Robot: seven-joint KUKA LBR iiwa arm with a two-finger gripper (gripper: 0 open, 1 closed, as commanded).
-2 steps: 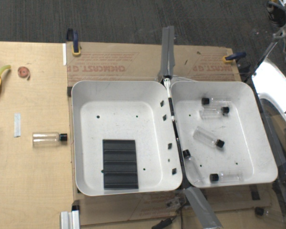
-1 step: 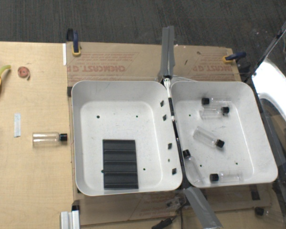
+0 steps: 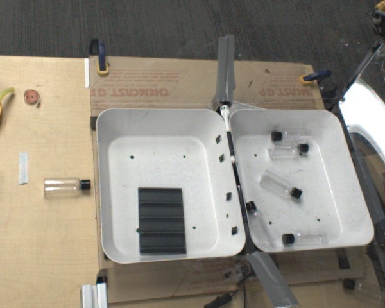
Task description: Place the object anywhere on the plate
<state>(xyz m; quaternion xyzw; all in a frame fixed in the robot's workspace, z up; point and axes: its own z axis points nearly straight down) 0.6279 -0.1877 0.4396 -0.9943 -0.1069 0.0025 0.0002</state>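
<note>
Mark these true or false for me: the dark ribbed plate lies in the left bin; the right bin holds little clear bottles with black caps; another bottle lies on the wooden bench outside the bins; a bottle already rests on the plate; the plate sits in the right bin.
1. The dark ribbed plate lies in the left bin. True.
2. The right bin holds clear bottles with black caps. True.
3. Another bottle lies on the wooden bench outside the bins. True.
4. A bottle already rests on the plate. False: nothing lies on it.
5. The plate sits in the right bin. False: it is in the left one.
</note>
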